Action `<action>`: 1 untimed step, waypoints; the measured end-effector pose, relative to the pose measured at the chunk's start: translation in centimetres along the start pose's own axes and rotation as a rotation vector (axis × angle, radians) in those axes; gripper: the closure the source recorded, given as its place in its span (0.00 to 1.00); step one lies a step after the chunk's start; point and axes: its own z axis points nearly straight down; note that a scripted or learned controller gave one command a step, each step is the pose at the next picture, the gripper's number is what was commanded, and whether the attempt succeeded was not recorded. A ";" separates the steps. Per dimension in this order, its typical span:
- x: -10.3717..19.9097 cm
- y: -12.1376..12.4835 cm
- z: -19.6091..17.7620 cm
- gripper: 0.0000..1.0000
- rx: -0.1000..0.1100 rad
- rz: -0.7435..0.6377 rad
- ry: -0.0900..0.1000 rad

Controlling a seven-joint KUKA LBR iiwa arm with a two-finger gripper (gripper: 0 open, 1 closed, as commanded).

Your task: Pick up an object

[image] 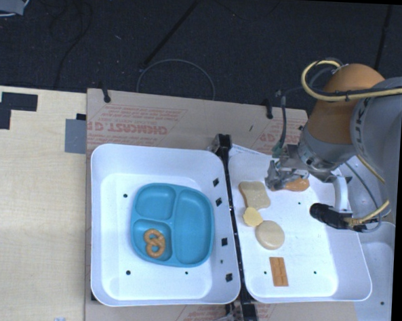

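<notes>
Right now the gripper (279, 177) sits at the upper right of the frame, beside an orange piece (297, 185) in the right bin (329, 279); whether anything is clamped, I cannot tell. A shallow bite could let it slip.

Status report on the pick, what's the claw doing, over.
Claw low in right bin, beside orange piece; grasp not confirmed. Tan slice close left. Pretzel on blue tray, left bin.

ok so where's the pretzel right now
The pretzel lies in the lower-left compartment of the blue divided plate, inside the left white bin, away from the foods in the right bin.
</notes>
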 end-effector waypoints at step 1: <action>0.0 -0.8 -5.8 1.00 0.001 -0.001 0.000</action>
